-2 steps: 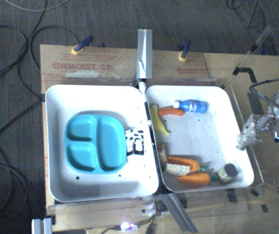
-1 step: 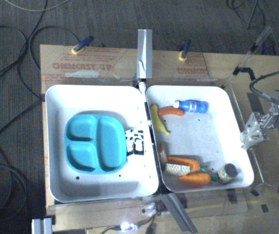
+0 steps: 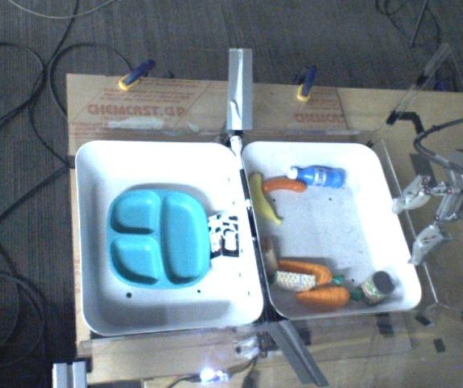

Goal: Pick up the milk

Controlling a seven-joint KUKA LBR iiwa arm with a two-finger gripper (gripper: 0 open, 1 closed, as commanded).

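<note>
The milk (image 3: 225,234) is a small white carton with black patches. It lies in the left bin (image 3: 94,297), wedged between the blue divided plate (image 3: 160,237) and the bin's right wall. My gripper (image 3: 416,221) hangs at the right rim of the right bin (image 3: 352,148), far from the milk. It is open, its two pale fingers (image 3: 407,195) spread apart with nothing between them.
The right bin holds a blue-and-white bottle (image 3: 318,175), an orange sausage (image 3: 284,186), a banana (image 3: 262,200), two carrots (image 3: 322,297), a corn cob (image 3: 294,280) and a dark-topped can (image 3: 376,285). Clamps and cables lie on the board behind the bins.
</note>
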